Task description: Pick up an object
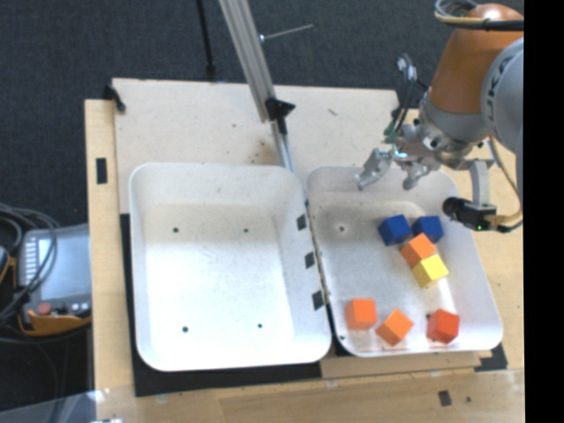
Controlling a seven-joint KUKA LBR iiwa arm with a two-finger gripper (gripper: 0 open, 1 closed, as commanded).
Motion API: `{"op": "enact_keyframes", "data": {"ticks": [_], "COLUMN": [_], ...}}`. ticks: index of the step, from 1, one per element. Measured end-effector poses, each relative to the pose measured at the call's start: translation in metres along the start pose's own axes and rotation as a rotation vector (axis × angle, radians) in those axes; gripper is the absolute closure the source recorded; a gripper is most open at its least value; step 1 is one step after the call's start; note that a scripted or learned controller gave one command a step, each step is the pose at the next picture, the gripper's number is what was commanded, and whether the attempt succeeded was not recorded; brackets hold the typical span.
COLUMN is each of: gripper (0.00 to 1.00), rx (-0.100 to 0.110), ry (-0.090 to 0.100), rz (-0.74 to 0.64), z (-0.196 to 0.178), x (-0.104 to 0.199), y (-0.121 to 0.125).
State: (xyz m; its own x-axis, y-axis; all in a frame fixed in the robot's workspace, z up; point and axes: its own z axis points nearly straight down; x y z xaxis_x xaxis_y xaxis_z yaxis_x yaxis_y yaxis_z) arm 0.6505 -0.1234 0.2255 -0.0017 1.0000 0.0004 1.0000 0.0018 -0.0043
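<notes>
My gripper (393, 174) hangs over the far edge of the right bin (345, 203), its two fingers spread apart with nothing between them. Below it, inside that bin, lie two blue cubes (396, 229) (429, 228) side by side. An orange cube (419, 249) and a yellow cube (430, 270) touch them just in front. Along the near wall sit an orange cube (360, 313), another orange cube (396, 326) and a red cube (443, 325).
The left bin (220, 267) is beside the right one, parted by a ridge with dark clips (309, 260). A slanted metal pole (251, 55) rises from behind the bins. A pendant with cables (44, 276) lies at the far left.
</notes>
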Motion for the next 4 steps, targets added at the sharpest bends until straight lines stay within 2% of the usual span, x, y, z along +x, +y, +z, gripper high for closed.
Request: {"op": "enact_keyframes", "data": {"ticks": [1,3,4], "gripper": [0.00,0.00,0.00], "rx": [-0.005,0.000,-0.004], "ry": [-0.002,-0.002,-0.003], "rz": [-0.002,0.004,0.006], "z": [-0.003,0.106,0.129], "x": [0.000,-0.020,-0.021], "y": [0.001,0.004,0.004]}}
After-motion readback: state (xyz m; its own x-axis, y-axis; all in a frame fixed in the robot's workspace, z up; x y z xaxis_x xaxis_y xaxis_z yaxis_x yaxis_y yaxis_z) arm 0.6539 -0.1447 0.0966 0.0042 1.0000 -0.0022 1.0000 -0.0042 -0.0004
